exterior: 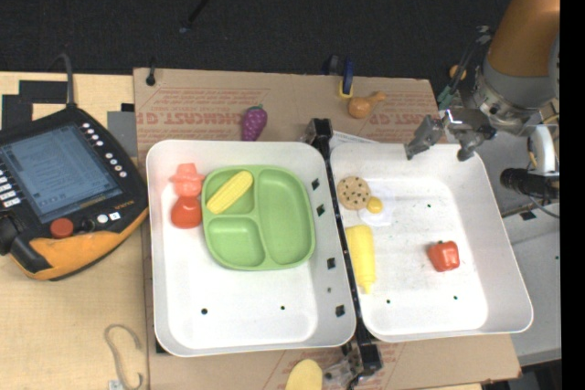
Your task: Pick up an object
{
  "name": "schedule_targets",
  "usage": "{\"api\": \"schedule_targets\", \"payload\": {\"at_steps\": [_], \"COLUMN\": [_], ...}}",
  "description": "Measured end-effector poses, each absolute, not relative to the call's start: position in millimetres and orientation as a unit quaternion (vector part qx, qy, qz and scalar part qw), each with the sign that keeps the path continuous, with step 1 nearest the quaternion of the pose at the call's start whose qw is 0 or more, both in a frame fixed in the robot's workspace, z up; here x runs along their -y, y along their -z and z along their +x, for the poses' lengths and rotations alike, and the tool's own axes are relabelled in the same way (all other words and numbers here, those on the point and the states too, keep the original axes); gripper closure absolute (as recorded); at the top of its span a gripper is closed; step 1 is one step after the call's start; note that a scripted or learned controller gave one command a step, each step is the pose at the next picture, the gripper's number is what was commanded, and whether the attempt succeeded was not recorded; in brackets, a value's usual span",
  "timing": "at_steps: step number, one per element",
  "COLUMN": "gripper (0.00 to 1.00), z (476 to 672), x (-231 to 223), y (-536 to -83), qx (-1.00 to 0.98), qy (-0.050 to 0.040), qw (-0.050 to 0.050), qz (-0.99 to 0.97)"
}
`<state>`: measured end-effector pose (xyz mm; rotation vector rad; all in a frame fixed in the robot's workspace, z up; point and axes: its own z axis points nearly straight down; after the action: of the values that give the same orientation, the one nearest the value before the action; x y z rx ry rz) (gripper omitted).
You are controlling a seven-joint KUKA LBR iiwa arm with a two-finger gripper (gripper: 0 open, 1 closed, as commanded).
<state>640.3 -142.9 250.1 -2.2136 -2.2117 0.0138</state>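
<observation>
Hovering claw (441,140) over right bin's (512,288) far rim, fingers spread apart, nothing between them | red toy (444,257) nearer in that bin, well apart | cookie (353,191), yellow piece (361,255) by divider | left bin (183,315): green tray (274,237), possibly corn (228,190) on it.

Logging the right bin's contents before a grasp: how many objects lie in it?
4: a cookie near the left wall, a small yellow piece beside it, a yellow toy below them, a red toy mid-right.

Green plate (274,219), red pepper (444,257)
</observation>
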Motion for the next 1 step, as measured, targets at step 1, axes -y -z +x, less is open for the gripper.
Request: {"api": "schedule_targets", "payload": {"at_steps": [1], "gripper": [0.00], "z": [642.4], "x": [143.1], "y": [-258.6], "qx": [0.707], "qy": [-0.0005], "qw": [0.001], "qz": [-0.707]}}
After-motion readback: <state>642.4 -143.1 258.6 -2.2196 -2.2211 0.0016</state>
